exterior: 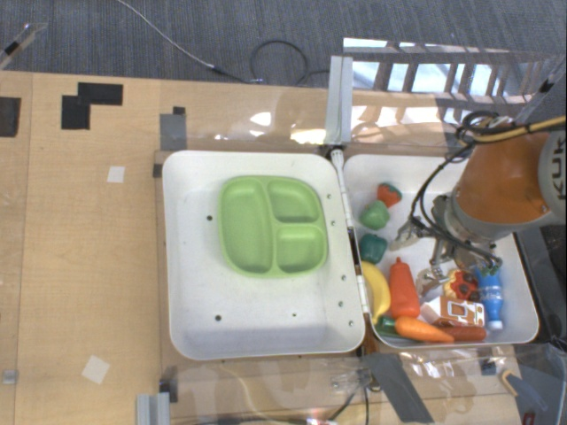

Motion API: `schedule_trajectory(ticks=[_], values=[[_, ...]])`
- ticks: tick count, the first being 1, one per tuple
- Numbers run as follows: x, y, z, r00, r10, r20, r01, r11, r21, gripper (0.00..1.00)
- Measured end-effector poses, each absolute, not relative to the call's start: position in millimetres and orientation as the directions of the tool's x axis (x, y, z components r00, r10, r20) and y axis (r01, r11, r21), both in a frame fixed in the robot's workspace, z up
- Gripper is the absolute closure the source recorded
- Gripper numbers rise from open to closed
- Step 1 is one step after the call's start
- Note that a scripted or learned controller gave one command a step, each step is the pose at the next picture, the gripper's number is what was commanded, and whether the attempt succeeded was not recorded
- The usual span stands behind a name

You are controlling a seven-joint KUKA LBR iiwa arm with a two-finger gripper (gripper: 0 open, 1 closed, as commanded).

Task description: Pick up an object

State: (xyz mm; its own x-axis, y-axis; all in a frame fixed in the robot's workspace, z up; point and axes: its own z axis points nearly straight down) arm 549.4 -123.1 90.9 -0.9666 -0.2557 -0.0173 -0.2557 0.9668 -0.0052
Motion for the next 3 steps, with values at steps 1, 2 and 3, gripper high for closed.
schedule_trajectory(ticks=[1, 2, 3], values=[[656.0, -120, 89, -0.974, -0.222, 0.055, -0.221, 0.975, 0.019, 0.0], [561.1, -135, 91, -0.9, -0.435, -0.012, -0.435, 0.901, -0.008, 0.0], [622.8, -85, 90, -0.893, -0.45, -0.016, -0.45, 0.893, -0.005, 0.0]])
